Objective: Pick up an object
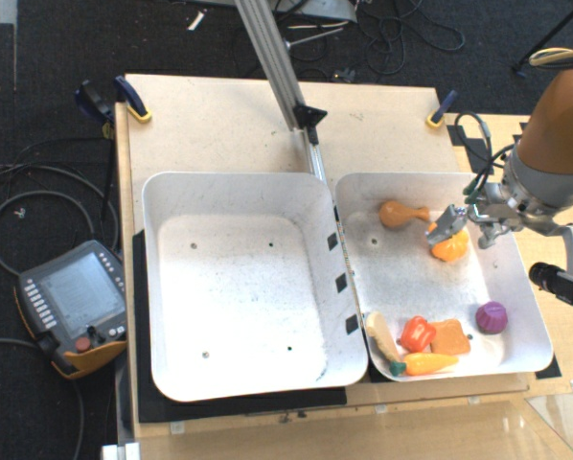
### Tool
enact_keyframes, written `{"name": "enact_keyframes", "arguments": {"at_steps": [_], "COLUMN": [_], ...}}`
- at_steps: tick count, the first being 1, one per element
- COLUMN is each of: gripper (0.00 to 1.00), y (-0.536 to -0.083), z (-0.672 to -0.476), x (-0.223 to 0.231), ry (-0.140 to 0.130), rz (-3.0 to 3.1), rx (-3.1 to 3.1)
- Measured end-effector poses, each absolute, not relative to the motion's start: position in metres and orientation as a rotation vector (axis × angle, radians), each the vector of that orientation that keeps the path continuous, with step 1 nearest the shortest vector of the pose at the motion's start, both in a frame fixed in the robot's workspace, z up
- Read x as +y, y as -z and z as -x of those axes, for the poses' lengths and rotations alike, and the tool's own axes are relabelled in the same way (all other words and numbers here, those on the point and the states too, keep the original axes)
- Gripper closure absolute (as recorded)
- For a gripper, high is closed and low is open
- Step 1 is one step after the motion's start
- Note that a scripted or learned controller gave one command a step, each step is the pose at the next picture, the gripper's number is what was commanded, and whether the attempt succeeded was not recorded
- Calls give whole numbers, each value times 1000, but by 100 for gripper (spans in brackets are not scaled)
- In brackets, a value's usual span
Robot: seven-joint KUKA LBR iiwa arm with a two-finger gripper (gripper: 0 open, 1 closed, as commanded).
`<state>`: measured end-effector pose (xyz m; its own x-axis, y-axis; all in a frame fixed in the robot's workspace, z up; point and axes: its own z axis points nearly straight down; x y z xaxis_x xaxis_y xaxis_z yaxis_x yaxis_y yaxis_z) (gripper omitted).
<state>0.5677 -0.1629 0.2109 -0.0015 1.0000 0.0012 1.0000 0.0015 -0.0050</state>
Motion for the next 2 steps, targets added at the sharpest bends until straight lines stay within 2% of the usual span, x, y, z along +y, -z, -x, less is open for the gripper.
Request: {"name": "enact_keyframes", "arguments": {"at_steps": [1,2], "gripper": [0,0], "y": [-213,-162], "z": [-568,-567], "x": [-163,-153], "ry": [-1,-5], "rz": [2220,2216], "rx": [-2221,-2219]}}
